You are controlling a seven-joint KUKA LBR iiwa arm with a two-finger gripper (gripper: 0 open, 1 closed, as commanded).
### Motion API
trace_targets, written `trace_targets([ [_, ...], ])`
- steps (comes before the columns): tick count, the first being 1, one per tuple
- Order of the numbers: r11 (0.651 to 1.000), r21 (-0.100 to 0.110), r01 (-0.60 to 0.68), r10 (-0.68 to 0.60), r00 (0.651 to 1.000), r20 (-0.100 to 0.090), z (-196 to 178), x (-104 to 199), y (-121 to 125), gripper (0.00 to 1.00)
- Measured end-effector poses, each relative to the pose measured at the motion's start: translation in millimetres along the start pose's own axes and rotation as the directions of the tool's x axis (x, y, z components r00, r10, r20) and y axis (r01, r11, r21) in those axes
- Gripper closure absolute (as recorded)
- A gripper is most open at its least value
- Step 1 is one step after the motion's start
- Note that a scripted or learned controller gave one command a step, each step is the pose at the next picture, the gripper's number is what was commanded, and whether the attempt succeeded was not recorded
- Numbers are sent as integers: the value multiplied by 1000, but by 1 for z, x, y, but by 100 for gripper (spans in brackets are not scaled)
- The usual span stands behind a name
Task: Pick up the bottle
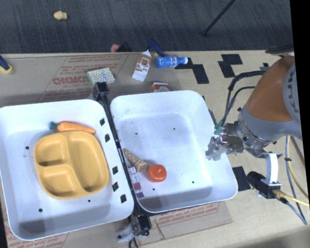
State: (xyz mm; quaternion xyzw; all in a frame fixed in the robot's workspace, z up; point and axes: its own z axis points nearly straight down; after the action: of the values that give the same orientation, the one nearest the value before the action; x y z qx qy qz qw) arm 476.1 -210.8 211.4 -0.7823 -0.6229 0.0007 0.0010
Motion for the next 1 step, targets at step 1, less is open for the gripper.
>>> trace_targets([
  [1,876,1,482,-482,876,-1,9,8,-1,100],
])
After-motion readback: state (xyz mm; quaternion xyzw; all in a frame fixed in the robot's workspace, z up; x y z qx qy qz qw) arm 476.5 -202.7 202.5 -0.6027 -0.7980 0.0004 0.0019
